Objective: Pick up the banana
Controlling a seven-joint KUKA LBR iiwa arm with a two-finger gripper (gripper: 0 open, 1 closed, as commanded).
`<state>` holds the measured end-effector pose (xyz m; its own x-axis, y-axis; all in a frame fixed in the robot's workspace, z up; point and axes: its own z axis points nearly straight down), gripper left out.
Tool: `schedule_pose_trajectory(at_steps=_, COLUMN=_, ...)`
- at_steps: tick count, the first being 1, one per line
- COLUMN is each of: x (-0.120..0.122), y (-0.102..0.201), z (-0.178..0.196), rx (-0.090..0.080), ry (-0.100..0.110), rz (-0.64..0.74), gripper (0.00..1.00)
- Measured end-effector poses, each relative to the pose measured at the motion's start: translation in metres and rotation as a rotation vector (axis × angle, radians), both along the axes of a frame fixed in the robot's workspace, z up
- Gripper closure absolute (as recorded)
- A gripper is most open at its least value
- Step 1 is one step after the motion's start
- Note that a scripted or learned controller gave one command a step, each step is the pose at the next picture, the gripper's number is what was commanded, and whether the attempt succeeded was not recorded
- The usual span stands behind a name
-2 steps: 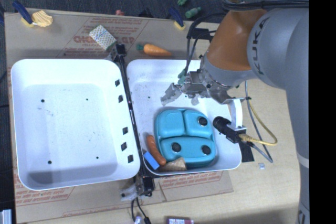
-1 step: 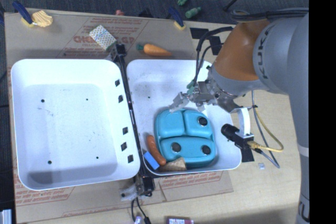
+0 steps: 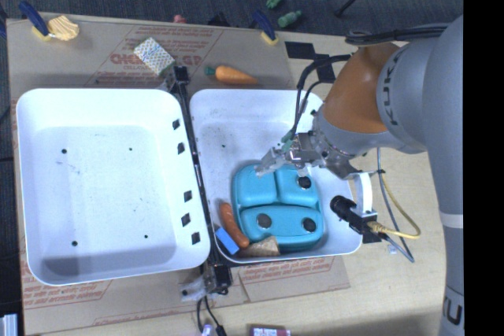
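My grey two-finger gripper (image 3: 290,155) hangs above the sky-blue moulded plastic block (image 3: 277,208); I cannot tell its state, nor where the banana lies. I'd expect it light, smooth: grip across its middle

gripper (image 3: 285,156) over blue block (image 3: 279,208) in right bin (image 3: 213,114).

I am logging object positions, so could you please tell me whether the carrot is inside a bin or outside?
Outside. The carrot lies on the cardboard just beyond the far rim of the right bin.
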<state>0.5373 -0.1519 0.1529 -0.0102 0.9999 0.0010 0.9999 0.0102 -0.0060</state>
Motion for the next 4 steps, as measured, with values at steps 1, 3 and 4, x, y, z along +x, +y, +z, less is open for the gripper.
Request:
schedule_pose_trajectory(at_steps=1, x=0.000, y=0.000, z=0.000, rx=0.000, ry=-0.001, rz=-0.001, gripper=0.00)
schedule_pose_trajectory(at_steps=3, x=0.010, y=-0.005, z=-0.029, rx=-0.002, ry=-0.008, rz=0.057, gripper=1.00)
schedule_pose_trajectory(at_steps=4, x=0.003, y=0.121, z=0.076, rx=0.001, ry=-0.005, rz=0.147, gripper=1.00)
